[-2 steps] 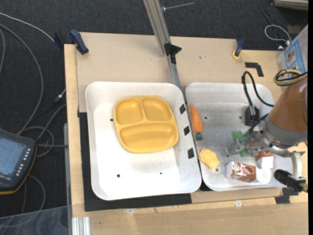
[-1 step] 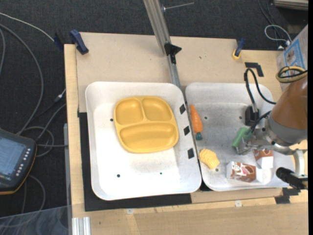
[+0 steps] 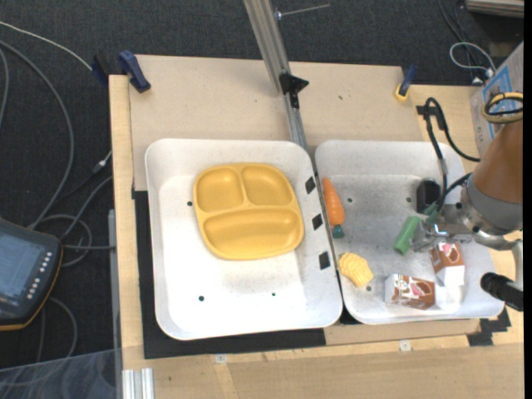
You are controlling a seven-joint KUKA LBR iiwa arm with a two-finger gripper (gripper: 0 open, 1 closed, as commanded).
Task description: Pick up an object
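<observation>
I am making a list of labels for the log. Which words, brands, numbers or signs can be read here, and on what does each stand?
No text can be read.
Brown and white printed carton: print blurred.
Brown and white printed packet: print blurred.
Blue and white box at the right edge: print too small.
Grey handheld screen pendant: display too dark.

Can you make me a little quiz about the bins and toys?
1. True or false: the yellow tray lies in the left bin.
2. Which toy lies nearest the wall between the bins? A) carrot B) green block C) carton
3. Fill in: the hand is over the ____ bin.

Key: 1 true; 2 A; 3 right.
</observation>
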